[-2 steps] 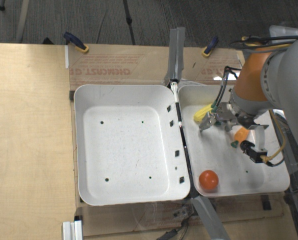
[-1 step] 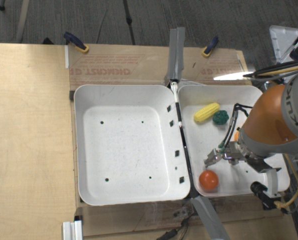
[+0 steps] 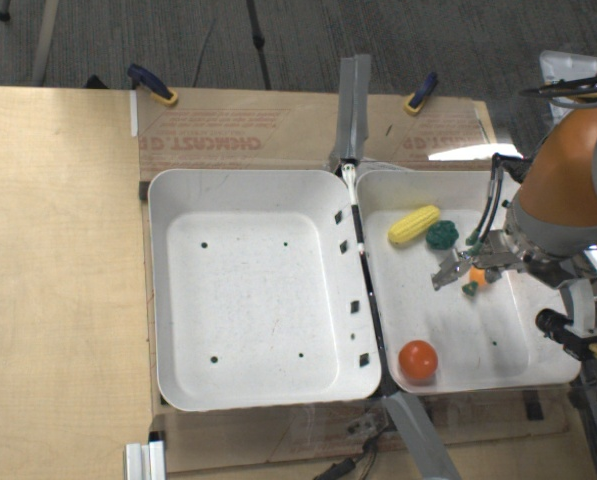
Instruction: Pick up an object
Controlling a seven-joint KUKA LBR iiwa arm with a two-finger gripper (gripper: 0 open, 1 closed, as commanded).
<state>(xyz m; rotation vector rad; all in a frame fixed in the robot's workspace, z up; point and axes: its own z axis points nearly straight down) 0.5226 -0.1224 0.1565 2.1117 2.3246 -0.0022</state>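
So, three small things are seen in the right bin [image 3: 538, 363]: a yellow corn cob [image 3: 414, 225] lying tilted near the back, a dark green lumpy piece [image 3: 441, 235] touching its right end, and an orange-red ball [image 3: 417, 361] down near the front edge, well apart from the other two. A small orange bit [image 3: 473, 289] is also spotted right under the tool [image 3: 458, 271], though what it is exactly can't be made out.

The tool is parked low over the middle of the right bin, just beside the green piece and a little in front of it. Grey finger parts can be seen sticking out to the left, but whether they're spread or closed can't be told from this angle. Nothing is clearly shown between them.

The arm [image 3: 568, 183] is seen coming in from the right, with its orange band bulging above the wrist.

The left bin [image 3: 163, 298] is sat right next to the right one, the two touching along the middle. Both are carried on a cardboard sheet [image 3: 238, 133] clipped by two blue-and-yellow clamps [image 3: 153, 84] at the back, on the wooden worktop [image 3: 53, 268].
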